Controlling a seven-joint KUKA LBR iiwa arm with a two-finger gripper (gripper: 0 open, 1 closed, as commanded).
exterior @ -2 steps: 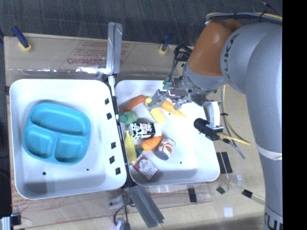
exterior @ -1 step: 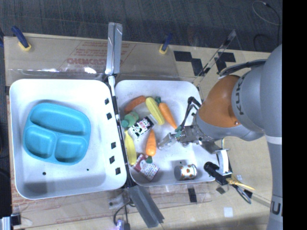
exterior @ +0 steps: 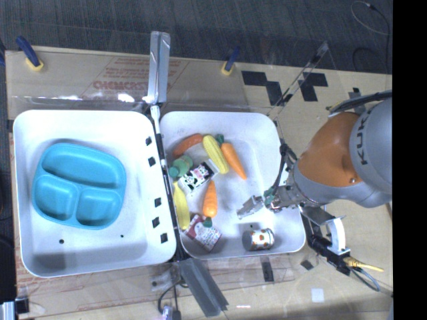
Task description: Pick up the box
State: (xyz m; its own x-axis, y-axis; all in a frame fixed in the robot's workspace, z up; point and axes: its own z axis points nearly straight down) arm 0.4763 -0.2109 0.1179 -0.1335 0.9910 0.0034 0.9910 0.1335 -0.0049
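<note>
i am in the approach step: my tool (exterior: 250,207) hangs over the right bin (exterior: 267,129), low in its open middle, and nothing sits between its fingers. whether those fingers are apart or together i cannot tell from this slant. the box (exterior: 198,176), a small white carton with black patches, lies well apart from my tool, toward the divider between the 2 bins, and it has not been lifted.

taking the box as the landmark: a green piece (exterior: 179,168) touches its far-left side, a yellow corn cob (exterior: 215,153) and an orange carrot (exterior: 233,160) lie just beyond it toward the bin's back wall, a second carrot (exterior: 209,199) lies just below it, and a banana (exterior: 181,207) runs along the divider beside it. a red packet (exterior: 203,233) and a small can (exterior: 258,239) rest further down, near the front wall.

my judgement is that the next move calls for travelling across toward the divider and coming down squarely over the box. the crowding is the trouble: the corn cob and the lower carrot sit close enough that a finger could land on them or nudge the box askew.
</note>
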